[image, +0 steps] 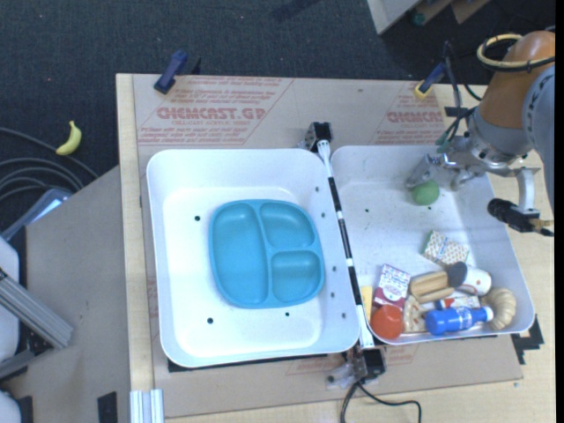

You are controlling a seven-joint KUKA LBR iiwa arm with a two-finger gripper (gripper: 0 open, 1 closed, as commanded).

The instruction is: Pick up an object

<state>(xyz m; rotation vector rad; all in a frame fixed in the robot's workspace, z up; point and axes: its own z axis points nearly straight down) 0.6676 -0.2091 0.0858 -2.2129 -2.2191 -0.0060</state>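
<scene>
Grey robot arm [509,113] with rounded orange band, yellow cable looped on top, black cables alongside, pale metal gripper [438,171].

Looked like robotics lab: bench [264,104] stood on dark carpet [132,16], black cables [35,170] coiled left of bench, clamps [174,70] at its far edge

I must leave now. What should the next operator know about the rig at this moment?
Gripper: low over the far end of the right bin, right at a green ball. Whether its fingers are open or shut on the ball is not clear.
Things: the ball sits apart from the rest. A pile lies at the near end of the same bin: blue bottle, red-orange round piece, wooden brush. The left bin holds a blue divided plate.
Done: arm is at the ball.
Left: confirm a grasp, then lift.
</scene>
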